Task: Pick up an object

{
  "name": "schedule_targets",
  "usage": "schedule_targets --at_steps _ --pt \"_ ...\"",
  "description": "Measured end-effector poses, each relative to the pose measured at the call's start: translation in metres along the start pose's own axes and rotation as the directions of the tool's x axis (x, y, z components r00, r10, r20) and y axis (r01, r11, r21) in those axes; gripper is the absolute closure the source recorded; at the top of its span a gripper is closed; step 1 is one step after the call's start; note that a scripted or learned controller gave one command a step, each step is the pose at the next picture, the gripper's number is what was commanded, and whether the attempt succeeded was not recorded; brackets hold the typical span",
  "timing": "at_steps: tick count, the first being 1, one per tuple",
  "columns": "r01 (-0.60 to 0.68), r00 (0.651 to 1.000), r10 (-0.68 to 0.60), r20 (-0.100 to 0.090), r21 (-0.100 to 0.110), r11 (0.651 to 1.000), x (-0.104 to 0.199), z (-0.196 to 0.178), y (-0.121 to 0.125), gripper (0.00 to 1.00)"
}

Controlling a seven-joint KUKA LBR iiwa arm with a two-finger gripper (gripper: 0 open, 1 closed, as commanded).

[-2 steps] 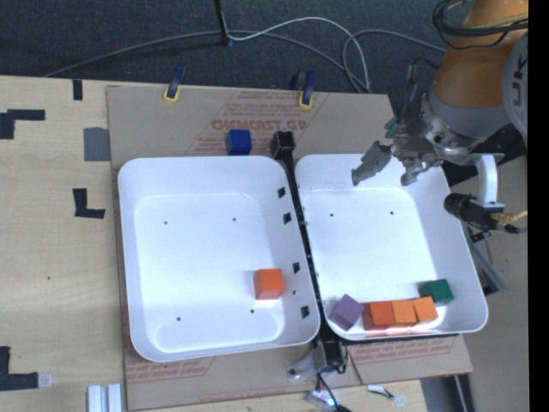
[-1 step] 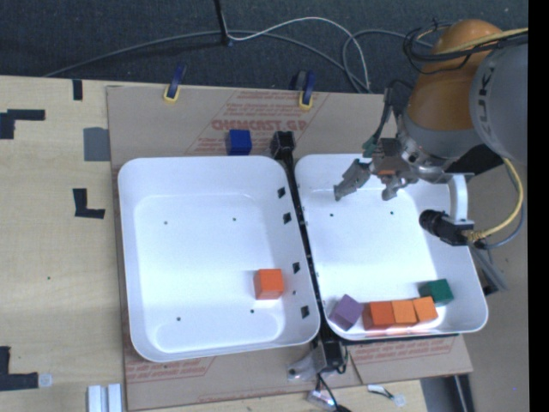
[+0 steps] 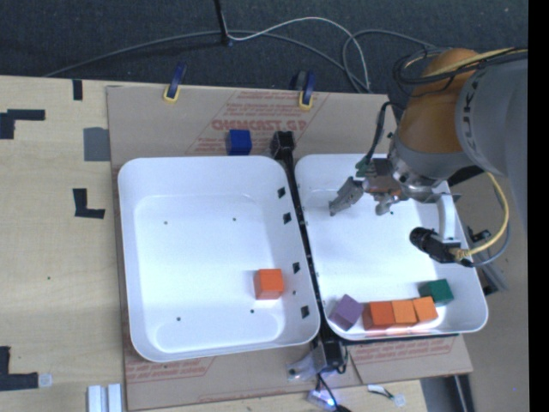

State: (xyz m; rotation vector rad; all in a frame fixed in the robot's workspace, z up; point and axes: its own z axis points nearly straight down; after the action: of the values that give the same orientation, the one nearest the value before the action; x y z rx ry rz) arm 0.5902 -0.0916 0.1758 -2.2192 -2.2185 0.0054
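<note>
We see the gripper (image 3: 364, 197) poised over the far part of the right bin (image 3: 343, 256), its two fingers spread apart with nothing between them; one finger (image 3: 345, 199) points toward the divider between the bins. The grey arm (image 3: 489, 101), with its orange band (image 3: 433, 101), enters from the right.

The right bin holds five blocks gathered along its near edge: a purple block (image 3: 346, 312) at the left, three orange blocks (image 3: 399, 313) side by side in a touching row, and a green block (image 3: 438, 292) just behind the row's right end. All lie well apart from the gripper. The left bin (image 3: 171, 256) holds a single orange cube (image 3: 269, 283) in its near right quarter.

Both bins rest on a cardboard sheet (image 3: 206, 118) with red printing, fixed at its far edge by two blue-and-yellow clamps (image 3: 175, 84). A blue cube (image 3: 238, 141) sits on the cardboard just beyond the left bin. Black clips (image 3: 283, 144) run along the seam between the bins. The cardboard lies on a light wooden bench (image 3: 51, 230) marked with black tape pieces. Beyond it we see dark carpet (image 3: 103, 15) crossed by cables (image 3: 283, 31).
</note>
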Motion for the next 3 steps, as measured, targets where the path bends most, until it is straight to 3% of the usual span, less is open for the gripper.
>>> schedule_targets --at_steps 1,2,3 --pt "0.001 1.000 -0.001 0.000 -0.001 1.000 0.003 0.043 0.002 0.00" --pt "0.001 1.000 -0.001 0.000 -0.005 1.000 0.003 0.031 0.003 1.00" --pt "0.000 1.000 0.000 0.001 -0.008 1.000 -0.004 -0.018 -0.004 1.00"
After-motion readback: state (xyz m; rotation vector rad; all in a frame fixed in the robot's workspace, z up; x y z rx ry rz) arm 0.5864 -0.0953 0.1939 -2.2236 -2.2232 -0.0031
